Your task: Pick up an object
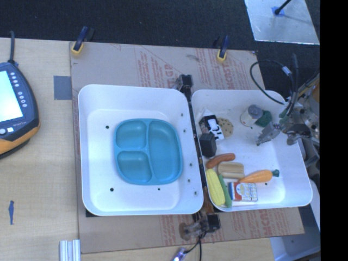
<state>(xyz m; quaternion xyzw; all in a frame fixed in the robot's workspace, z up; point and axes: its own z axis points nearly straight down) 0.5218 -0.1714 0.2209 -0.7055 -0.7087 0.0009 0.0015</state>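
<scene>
Two bins sit on the surface; the right bin (293,197) holds a carrot (256,176), corn (215,187) and hotdog (220,159). The end effector (272,132) hovers at its far right, spread unclear. Crowded toys risk a glancing, failed grasp.

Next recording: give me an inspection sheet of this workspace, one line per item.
Surface: wooden bench with cardboard sheet clamped under two white bins.
Job's things: right bin holds toy carrot, corn cob, hot dog, bread piece, small carton, dark items by the divider.
Clutter: blue divided plate in left bin.
Grippers: gripper over right bin's far side; jaws unclear.
Cables: black cable looping at right.
Surroundings: teach pendant at left.
</scene>
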